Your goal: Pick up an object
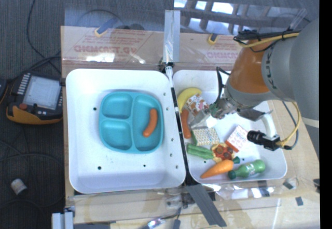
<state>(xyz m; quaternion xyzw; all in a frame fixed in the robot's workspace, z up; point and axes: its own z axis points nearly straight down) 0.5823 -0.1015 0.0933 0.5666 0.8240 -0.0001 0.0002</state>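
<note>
Right bin (277, 170), near edge: carrot (218, 167), green bottle (249, 169) – loose, unpicked. Mid: red-white box (237, 137), checkered packet (206, 135). Far: gripper (217, 110) low beside banana (188, 95) – jaw opening cannot be told. Left bin: teal tray (129, 121) carries sausage (150, 122).

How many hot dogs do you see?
2. One sausage lies in the blue tray's right compartment; another sausage lies along the right bin's left wall. More may hide under the arm.
</note>
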